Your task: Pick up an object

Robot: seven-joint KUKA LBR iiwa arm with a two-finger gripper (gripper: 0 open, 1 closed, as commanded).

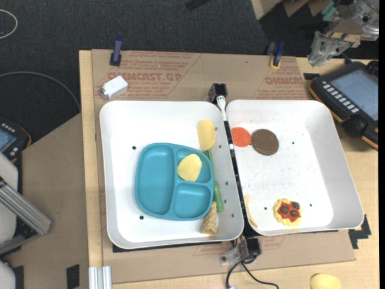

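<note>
My gripper (323, 46) hangs at the top right, beyond the far corner of the right bin (319, 161) and off the bench. In that bin lie an orange disc (241, 136), a brown disc (264, 142), a small toy pizza (287, 211) and a pale strip (248, 212) by the left wall. The left bin (117, 161) holds a teal divided plate (159, 182) with a yellow piece (190, 167) in its upper right compartment. Along the plate's right side sit a yellow oblong (206, 135), a green stick (216, 192) and a tan chunk (210, 222).
A black handheld pendant (352, 98) rests just right of the right bin's far corner. Two blue clamps (116, 50) (277, 56) and a small white block (114, 87) sit on the cardboard behind the bins. A yellow object (325, 280) lies at the bottom right.
</note>
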